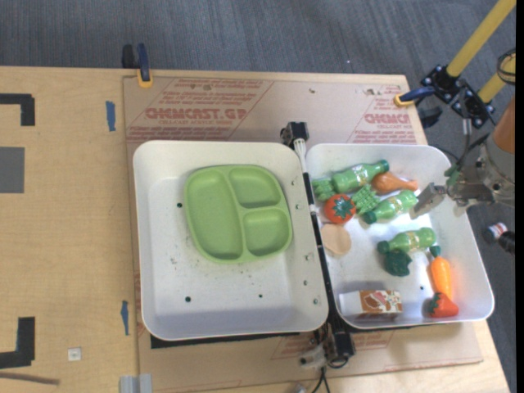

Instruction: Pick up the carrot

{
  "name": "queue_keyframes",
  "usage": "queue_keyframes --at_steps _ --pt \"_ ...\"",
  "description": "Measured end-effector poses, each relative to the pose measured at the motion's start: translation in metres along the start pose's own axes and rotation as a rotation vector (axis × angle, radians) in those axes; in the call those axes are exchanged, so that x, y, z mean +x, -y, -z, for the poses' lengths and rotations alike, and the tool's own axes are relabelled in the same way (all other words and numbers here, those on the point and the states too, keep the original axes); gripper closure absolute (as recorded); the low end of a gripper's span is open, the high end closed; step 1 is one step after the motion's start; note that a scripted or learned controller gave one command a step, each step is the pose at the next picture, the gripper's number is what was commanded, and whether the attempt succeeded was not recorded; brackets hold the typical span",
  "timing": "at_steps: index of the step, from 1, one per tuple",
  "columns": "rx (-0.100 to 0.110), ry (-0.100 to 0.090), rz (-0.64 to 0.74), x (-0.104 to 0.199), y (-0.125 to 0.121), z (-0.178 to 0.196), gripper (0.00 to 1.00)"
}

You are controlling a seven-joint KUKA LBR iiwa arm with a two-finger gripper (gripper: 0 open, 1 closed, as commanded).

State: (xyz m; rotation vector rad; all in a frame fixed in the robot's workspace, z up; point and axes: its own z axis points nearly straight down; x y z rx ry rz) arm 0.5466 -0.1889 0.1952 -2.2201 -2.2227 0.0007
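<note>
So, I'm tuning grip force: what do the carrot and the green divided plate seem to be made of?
The carrot looks like moulded plastic toy food: even orange colour, smooth, faintly shiny surface, though soft rubber can't be excluded. The green divided plate looks like rigid plastic with a matt finish: uniform pale green, rounded moulded compartments, no glare.

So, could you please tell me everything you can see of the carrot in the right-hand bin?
The carrot is a small orange toy, apparently smooth plastic, with a green top at its upper end. It lies flat on the floor of the right bin, near the right wall, pointing roughly toward the front edge. Its lower tip meets or nearly meets a red and green piece. A green bottle lies just to its upper left. The gripper is well above it in the view, not touching it.
</note>
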Motion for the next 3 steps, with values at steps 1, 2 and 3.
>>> queue_keyframes --at_steps 1,2,3 --pt "-0.001 -0.005 0.027 -0.019 0.059 -0.099 0.0" --pt "-0.001 -0.002 0.025 -0.02 0.059 -0.091 1.0" --pt "0.0 0.0 -0.211 0.046 0.066 -0.049 1.0"
